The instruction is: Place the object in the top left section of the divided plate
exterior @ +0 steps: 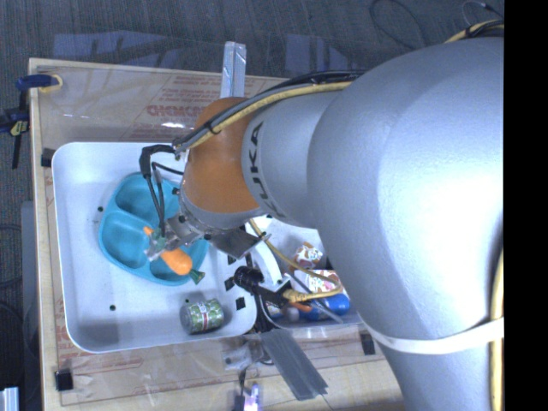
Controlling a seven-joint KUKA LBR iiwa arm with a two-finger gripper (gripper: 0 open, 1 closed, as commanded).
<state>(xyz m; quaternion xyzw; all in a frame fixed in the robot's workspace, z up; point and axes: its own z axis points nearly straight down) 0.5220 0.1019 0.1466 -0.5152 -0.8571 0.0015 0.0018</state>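
Note:
A blue divided plate (128,221) lies in the left white bin (77,255), and the arm covers its right part. An orange carrot-like toy (177,262) with a green tip rests on the plate's lower right part, at the rim nearest the bin's middle. My gripper (159,243) hangs right over the plate, its tip just left of and touching or nearly touching the orange toy. The grey arm with its orange band (223,169) hides the gripper's upper part and much of the plate's right side.
A small green can (202,315) lies on its side near the left bin's front edge. In the right bin, several colourful packets (312,282) and a blue item (332,306) show from under the arm. The arm's big grey body covers most of the right side.

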